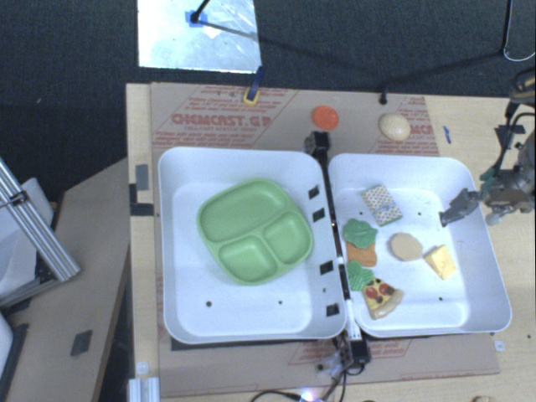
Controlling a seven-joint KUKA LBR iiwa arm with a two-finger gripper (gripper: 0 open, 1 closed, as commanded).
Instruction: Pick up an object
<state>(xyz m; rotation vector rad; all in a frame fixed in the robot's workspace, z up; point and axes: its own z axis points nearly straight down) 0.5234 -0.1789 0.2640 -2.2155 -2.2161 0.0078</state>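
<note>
The right white bin [469, 312] holds several toy foods. Among them are a patterned packet [381, 203], a green leafy piece [360, 232], a tan round biscuit [406, 246], a yellow cheese wedge [440, 262] and a pizza slice [383, 298]. My gripper [474, 208] hangs over the bin's right rim, to the right of the packet and above the cheese wedge. Nothing shows in its grasp. The grey wrist behind it runs off the right edge.
The left white bin [180, 308] carries a green divided plate [255, 231]. Behind the bins an orange disc [325, 117] and a beige ball [394, 126] lie on the cardboard. A shiny sheet [198, 23] lies at the back left. A black divider [331, 224] joins the bins.
</note>
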